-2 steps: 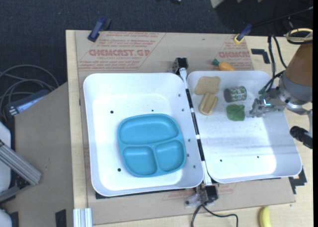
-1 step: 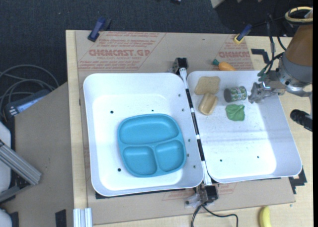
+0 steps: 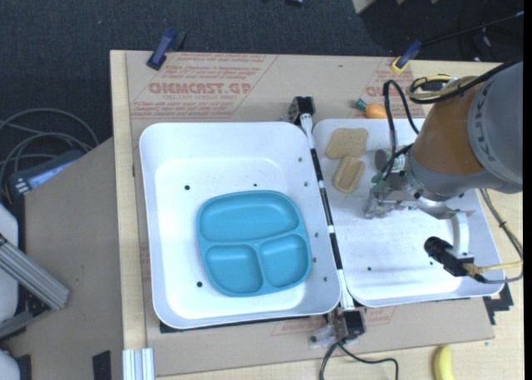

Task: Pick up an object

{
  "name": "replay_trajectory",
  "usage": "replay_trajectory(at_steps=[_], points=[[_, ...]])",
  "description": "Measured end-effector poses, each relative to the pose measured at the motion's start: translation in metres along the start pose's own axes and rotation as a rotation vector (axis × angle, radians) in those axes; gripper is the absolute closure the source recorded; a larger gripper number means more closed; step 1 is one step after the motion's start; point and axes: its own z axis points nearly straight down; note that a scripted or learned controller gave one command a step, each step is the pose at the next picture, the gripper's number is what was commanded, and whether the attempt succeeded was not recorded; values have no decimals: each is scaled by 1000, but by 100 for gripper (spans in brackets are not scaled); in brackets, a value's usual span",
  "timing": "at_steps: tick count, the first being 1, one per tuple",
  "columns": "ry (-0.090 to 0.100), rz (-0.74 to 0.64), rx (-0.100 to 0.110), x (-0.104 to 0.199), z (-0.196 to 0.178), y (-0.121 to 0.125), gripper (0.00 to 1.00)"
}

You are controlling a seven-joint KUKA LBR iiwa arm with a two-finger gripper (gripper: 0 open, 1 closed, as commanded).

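In the right bin (image 3: 399, 283), near its far left corner, lie two tan, bread-like pieces: one (image 3: 347, 142) further back and one (image 3: 348, 174) just in front of it. My gripper (image 3: 376, 202) hangs low over the right bin's floor, a short way to the right of the nearer tan piece and apart from it. Nothing shows between its tips. The grey arm with its orange band (image 3: 445, 133) covers the right bin's far right part. A blue divided plate (image 3: 253, 241) lies in the middle of the left bin (image 3: 166, 162).
A small orange thing (image 3: 376, 110) lies on the cardboard just behind the right bin. Blue clamps (image 3: 165, 48) (image 3: 406, 55) sit at the board's far edge. A yellow thing (image 3: 443, 362) lies below the front edge.
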Motion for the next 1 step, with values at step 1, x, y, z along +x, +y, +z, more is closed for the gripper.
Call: replay_trajectory(at_steps=[1], points=[[-1,1,-4,19,-101,48,100]])
